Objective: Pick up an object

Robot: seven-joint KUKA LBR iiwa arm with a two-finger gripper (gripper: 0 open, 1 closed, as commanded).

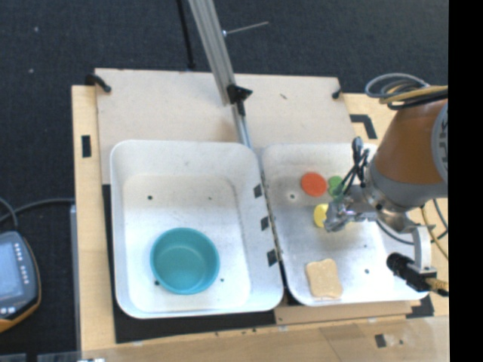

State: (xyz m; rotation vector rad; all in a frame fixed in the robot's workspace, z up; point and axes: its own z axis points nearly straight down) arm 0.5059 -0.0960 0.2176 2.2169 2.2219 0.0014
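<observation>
Teal bowl (185,259) sits upright in left bin (136,164), toward its front, nothing else in that bin w/ it. Alu strut (215,44) runs down from top of view to the seam btw the bins. Right bin (294,164) has the small stuff: orange round obj (314,184) near mid-back, yellow obj (321,215) just below it, green obj (337,185) just right of the orange one and partly hidden by the tool, tan bread-like slice (324,279) flat near the front edge, well apart from the others. Gripper (334,223) is down in right bin, tip just beside the yellow obj on its right; contact unclear. Jaw state: can't tell, too small and dark at this angle, nothing visibly lifted. Arm body w/ orange band (411,145) comes in over the right bin's right side.
</observation>
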